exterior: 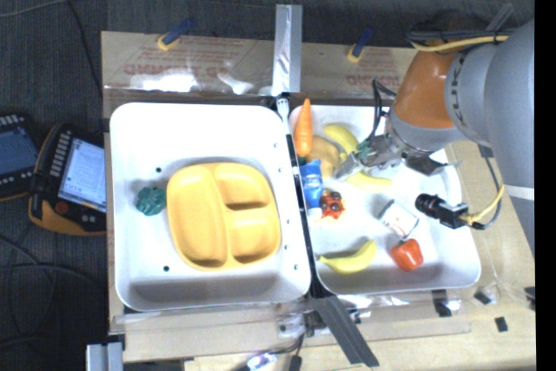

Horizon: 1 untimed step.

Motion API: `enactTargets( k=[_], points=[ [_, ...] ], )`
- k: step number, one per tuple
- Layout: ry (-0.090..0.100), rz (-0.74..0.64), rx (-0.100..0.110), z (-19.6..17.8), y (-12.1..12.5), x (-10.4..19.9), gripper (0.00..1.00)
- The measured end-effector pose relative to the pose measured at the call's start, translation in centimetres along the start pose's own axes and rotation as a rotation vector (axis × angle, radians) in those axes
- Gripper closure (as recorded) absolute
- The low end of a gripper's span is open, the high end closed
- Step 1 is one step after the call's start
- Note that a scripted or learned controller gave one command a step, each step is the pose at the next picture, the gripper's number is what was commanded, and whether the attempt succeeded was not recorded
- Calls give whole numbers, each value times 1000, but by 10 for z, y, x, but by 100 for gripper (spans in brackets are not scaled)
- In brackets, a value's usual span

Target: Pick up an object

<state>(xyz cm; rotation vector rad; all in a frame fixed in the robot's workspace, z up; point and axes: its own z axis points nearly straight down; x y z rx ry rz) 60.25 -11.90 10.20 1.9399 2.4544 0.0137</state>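
Camera view shows us no object lifted yet: the likeliest target, a yellow banana, lies at the far left corner of the right bin, beside a carrot. Our end effector sits low just beside it; we cannot tell its state or whether it touches anything. Grasping and lifting remain.

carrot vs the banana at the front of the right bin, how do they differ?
The carrot is orange and straight; the banana is yellow and curved. The carrot lies along the divider at the right bin's back-left corner, the banana near its front edge. The carrot points away from the camera, the banana runs crosswise. Both lie flat and ungripped.
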Motion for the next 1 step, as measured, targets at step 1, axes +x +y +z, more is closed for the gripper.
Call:
enactTargets(
  k=[1],
  points=[
    [1,131,18,-81,46,49,100]
  ],
)
